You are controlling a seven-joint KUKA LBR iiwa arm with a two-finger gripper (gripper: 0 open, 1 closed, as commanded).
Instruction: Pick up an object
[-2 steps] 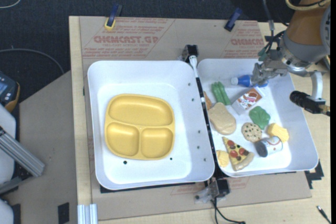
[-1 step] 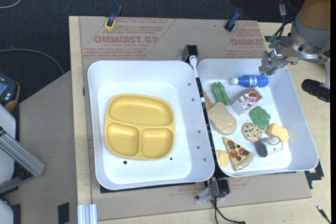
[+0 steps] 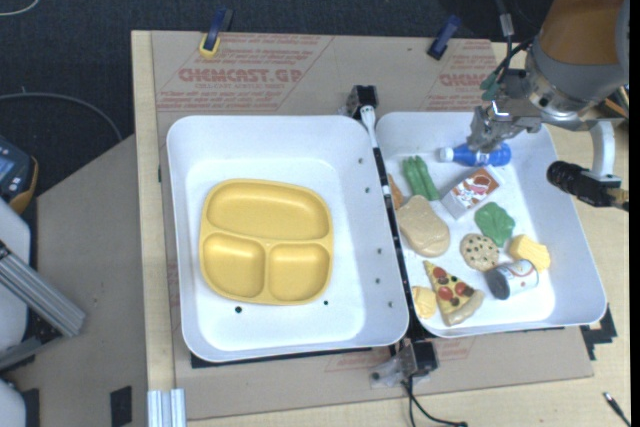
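Here, the claw (image 3: 490, 133) is lowered into the right white plastic bin (image 3: 580, 255) directly over a small blue and white bottle-like toy (image 3: 478, 155), probably chosen because it lies apart near the far wall. Whether the claw is released or clenched cannot be told. The divided yellow tray (image 3: 266, 240) is left in the left bin (image 3: 190, 175).

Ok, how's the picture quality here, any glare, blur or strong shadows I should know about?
Camera view: lighting is even and soft, with faint shadows under the yellow tray; the white bins look bright but keep their edges; the small toy foods are slightly soft, and the gripper over the blue object is too blurry to read.
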